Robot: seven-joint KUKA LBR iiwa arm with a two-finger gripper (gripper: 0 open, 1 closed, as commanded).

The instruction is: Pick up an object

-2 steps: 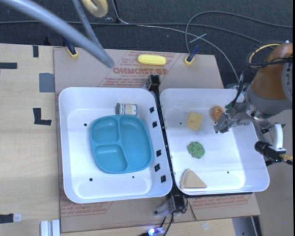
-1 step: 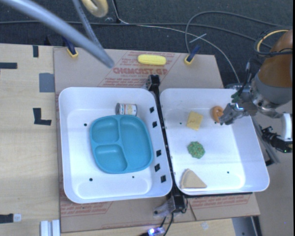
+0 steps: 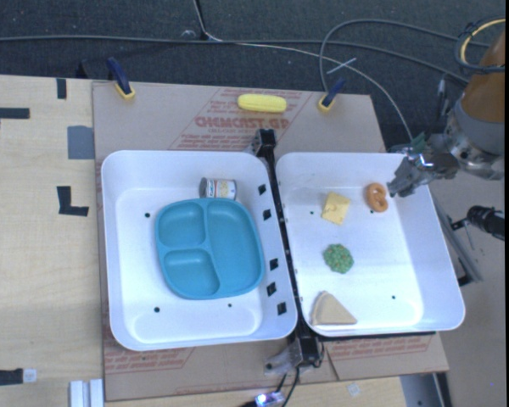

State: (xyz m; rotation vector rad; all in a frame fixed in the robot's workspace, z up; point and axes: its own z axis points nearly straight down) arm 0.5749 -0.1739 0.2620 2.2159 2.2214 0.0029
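One orange ring point(image 3: 376, 197) lies just beside our gripper point(image 3: 405, 179) at the right bin's point(image 3: 433, 253) edge; we cannot tell the jaws' state.

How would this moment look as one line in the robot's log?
phase: approach | gripper: above right bin rim | nearest: orange ring | held: nothing seen

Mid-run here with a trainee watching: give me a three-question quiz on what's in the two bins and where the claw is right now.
1. True or false: the blue divided plate lies in the right bin.
2. Which item is nearest the claw? A) green broccoli piece B) orange ring C) small can
3. Fill in: the yellow banana-shaped toy lies outside the bins on the ____.

Key: 1 false, it lies in the left bin. 2 B. 3 cardboard.
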